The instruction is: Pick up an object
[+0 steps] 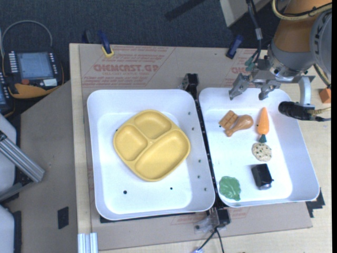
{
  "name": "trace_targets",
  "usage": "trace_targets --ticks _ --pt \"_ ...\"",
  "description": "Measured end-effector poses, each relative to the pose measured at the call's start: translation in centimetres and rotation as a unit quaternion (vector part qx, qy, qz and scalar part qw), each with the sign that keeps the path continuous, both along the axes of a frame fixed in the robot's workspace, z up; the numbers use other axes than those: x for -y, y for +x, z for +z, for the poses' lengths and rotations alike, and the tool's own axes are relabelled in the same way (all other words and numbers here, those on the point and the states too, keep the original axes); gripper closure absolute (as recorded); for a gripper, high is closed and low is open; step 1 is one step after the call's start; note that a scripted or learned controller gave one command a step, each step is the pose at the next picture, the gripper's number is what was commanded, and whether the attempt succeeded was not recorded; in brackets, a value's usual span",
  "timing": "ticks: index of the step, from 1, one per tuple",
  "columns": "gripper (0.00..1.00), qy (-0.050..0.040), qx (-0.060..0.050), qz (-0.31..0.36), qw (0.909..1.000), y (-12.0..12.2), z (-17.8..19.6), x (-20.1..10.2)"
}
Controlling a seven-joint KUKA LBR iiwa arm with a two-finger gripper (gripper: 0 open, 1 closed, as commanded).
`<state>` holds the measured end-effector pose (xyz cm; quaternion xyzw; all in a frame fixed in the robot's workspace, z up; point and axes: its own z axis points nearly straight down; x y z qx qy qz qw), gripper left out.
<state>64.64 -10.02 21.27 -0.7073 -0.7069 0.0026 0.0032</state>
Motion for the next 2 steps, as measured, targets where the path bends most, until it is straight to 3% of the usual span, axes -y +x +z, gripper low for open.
trace_targets --ticks 1,2 --pt "0.0 -0.0003 0.004 0.001 1.0 0.2 0.4 0.0" --pt "0.0 -0.0003 0.003 0.0 1.0 0.8 -5.2 0.5"
